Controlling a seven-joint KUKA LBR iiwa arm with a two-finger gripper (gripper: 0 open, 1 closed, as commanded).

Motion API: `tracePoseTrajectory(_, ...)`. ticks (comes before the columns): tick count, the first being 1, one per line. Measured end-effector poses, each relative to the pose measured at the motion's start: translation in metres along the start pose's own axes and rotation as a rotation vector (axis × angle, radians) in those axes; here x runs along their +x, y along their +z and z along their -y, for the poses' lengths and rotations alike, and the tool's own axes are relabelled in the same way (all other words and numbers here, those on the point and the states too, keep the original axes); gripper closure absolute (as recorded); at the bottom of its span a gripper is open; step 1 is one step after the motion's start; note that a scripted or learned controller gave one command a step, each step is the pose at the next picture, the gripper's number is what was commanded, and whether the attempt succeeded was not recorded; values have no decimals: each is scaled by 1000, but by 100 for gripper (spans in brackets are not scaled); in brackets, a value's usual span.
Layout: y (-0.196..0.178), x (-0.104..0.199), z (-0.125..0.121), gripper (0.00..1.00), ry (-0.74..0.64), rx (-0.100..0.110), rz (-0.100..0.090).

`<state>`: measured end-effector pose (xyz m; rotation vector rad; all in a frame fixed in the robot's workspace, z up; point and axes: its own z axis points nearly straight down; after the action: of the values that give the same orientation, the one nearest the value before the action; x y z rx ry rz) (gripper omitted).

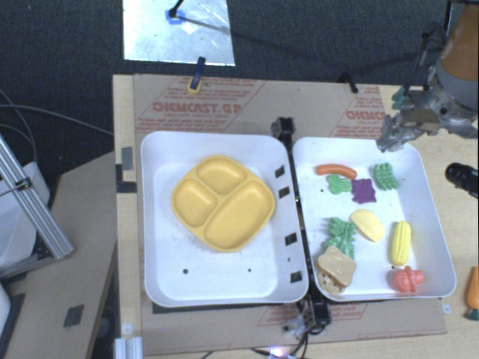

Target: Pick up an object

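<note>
White bins (pixel 224 290), pincer (pixel 391 142) above (right rim)

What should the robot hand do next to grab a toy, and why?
Probably lower and slide a little left toward the green toy. The gripper hangs over the right bin's top edge, above the toys, and that green one lies nearest below it.

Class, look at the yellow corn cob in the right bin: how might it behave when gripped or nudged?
The corn cob looks like moulded toy plastic, so probably stiff and light. Its rounded, elongated shape suggests it may roll sideways if pushed. Its glossy-looking surface might slip in the claw.
</note>
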<state>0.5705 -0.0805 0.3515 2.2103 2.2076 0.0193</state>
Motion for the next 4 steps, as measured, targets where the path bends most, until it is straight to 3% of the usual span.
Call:
tracePoseTrajectory(1,59,-27,61,100,2,26,-4)
tracePoseTrajectory(2,107,-3,87,100,-3,24,-5)
tracePoseTrajectory(4,81,62,84,100,-9,18,-5)
